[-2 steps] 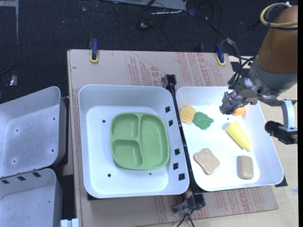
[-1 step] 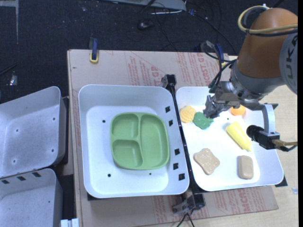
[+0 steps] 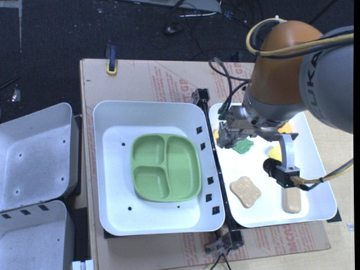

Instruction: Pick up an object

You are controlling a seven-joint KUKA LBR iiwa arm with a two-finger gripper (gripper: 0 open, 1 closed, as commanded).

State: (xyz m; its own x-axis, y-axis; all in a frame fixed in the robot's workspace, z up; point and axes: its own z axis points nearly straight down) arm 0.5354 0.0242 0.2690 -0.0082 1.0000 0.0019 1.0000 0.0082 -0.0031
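Camera view | gripper (image 3: 232, 135) low over green object (image 3: 244, 146) in right bin (image 3: 320, 207) | finger state: cannot tell | step: reaching | next: confirm grasp, lift

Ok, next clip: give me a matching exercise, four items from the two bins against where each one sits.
Items:
1. green divided plate
2. tan bread-shaped piece
3. small green item
4. beige oblong piece

Places:
A. right bin, near its front right corner
B. left bin, in the middle
C. right bin, just under the arm's wrist
D. right bin, front part, close to the divider between the bins

Pairs: 1-B, 2-D, 3-C, 4-A
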